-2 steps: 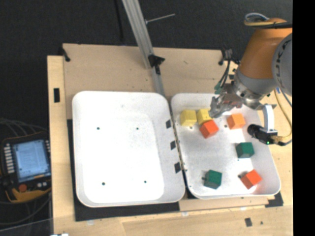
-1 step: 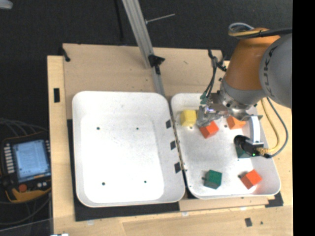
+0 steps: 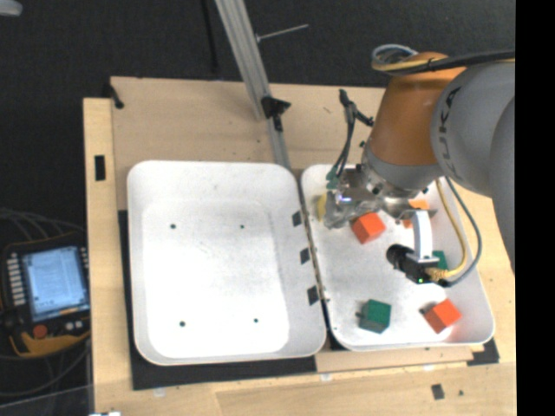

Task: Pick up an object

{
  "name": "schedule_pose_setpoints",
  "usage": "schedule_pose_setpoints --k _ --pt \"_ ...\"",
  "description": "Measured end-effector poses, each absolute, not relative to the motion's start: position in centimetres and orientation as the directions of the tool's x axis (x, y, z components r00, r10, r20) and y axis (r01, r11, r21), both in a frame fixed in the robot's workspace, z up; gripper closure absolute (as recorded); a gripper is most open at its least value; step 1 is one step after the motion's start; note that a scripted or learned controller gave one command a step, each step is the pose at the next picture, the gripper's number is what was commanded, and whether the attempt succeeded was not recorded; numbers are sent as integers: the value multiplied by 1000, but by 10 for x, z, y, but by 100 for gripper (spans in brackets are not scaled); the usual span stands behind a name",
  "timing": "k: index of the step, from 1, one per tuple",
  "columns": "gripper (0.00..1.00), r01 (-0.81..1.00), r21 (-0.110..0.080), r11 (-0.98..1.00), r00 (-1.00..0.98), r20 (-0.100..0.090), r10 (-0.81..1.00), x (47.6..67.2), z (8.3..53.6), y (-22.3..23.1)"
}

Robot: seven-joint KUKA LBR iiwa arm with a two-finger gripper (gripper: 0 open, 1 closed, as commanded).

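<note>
Right of centre, arm over the right bin (image 3: 486,319)

Gripper (image 3: 347,202) at that bin's upper left, grip state impossible to tell; orange block (image 3: 368,227) just beside it, green block (image 3: 375,315) and another orange block (image 3: 441,315) lower.

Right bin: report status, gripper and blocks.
Gripper low at right bin upper left, finger state unclear. Orange block beside it, not seen held. Green block and second orange block lie apart, near front.

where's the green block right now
In the camera view the green block lies in the right bin, near its front edge, left of an orange block by the front right corner.
</note>
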State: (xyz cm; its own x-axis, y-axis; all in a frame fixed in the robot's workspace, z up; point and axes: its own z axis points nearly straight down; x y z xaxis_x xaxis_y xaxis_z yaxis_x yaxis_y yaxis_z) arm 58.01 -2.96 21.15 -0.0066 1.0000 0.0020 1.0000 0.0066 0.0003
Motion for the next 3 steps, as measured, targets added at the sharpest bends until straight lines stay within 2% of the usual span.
schedule_pose_setpoints --k 2,3 --pt "100 1000 -1 6 -6 2 1000 538 213 49" --pt "0 1000 0 -1 1 1 1000 539 212 47"
